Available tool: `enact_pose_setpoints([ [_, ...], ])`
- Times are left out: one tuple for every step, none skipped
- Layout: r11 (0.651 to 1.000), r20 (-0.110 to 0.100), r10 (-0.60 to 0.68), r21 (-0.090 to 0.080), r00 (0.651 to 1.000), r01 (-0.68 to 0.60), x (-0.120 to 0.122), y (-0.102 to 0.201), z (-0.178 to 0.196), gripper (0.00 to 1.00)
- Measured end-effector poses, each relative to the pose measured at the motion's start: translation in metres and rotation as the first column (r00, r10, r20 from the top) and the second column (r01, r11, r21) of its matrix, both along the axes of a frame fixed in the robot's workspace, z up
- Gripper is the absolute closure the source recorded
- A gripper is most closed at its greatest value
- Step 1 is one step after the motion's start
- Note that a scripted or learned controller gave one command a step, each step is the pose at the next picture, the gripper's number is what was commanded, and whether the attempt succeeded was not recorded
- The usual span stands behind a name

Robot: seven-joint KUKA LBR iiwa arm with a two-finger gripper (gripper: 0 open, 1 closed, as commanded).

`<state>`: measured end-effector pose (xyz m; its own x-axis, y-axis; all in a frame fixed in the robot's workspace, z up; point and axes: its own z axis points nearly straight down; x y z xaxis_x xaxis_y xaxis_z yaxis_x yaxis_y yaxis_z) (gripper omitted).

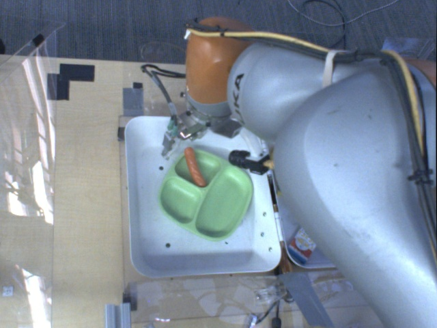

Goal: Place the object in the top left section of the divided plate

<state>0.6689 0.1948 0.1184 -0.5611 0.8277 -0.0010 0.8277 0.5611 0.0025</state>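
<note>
Clutter sits nearest the camera: a grey bracket (117,314) at the bench's near left corner and some clear crumpled material (273,294) just past the near rim of the left bin (147,251). One small white, red and blue item (302,244) shows in the right bin (300,260), most of which is covered by the big grey arm (355,176) reaching in from the right. In the left bin lies one green divided plate (225,207) with three sections. One orange sausage (194,167) lies in its far left section, tilted, its far end pointing toward the gripper (172,137). The gripper hangs just beyond the plate's far rim, near the sausage but with nothing seen between its fingers; how wide they stand cannot be told. A black cable (156,77) loops on the bench behind it. One clear panel (27,183) stands at the left
</note>
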Motion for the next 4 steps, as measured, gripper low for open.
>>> enact_pose_setpoints([
  [0.890, 0.023, -0.455, 0.022, 0.890, 0.455, -0.082, 0.025, -0.023, 0.00],
  [0.846, 0.010, -0.533, 0.019, 0.846, 0.533, -0.137, 0.037, -0.027, 0.00],
  [0.843, 0.015, -0.537, 0.033, 0.843, 0.536, -0.133, 0.039, -0.013, 1.00],
  [0.270, -0.002, -0.963, 0.006, 0.270, 0.963, -0.127, -0.048, 0.165, 1.00],
])
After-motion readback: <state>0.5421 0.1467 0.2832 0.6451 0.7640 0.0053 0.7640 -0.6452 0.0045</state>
